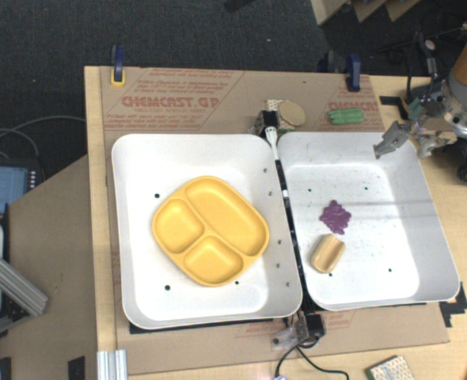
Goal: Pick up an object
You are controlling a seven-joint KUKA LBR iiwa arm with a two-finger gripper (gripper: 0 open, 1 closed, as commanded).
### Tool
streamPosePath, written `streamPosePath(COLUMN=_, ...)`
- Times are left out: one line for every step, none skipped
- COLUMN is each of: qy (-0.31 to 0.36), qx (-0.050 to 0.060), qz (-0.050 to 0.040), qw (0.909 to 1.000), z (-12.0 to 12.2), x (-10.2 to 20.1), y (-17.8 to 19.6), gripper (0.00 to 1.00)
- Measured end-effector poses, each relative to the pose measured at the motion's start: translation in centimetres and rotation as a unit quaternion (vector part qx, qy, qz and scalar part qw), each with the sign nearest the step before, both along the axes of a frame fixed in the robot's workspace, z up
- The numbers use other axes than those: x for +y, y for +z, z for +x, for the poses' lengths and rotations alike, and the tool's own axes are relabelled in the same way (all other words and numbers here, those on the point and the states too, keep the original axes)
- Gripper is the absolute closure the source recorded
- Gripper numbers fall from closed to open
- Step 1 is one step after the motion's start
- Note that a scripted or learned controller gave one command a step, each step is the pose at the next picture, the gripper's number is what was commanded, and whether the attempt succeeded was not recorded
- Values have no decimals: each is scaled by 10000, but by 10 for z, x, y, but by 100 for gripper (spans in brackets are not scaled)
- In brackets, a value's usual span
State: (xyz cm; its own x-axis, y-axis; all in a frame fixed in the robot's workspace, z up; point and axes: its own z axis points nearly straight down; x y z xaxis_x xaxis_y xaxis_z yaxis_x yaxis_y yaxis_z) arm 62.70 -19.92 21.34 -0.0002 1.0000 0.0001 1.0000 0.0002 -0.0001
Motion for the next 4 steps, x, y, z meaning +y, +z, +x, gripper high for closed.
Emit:
streamPosePath(qy=27, qx=32, qz=18, qw=10000, z=12, x=75, y=-86, gripper=0)
streamPosePath(qy=-41, qx=57, qz=14, qw=10000, z=-99, x=19, y=-131, gripper=0)
streamPosePath(qy=30, qx=-25, qz=-3, qw=10000, z=-41, x=107, y=-129, gripper=0)
streamPosePath(qy=-1, qx=-26, qz=-10, qw=10000, z=-43, x=103, y=-118, gripper=100)
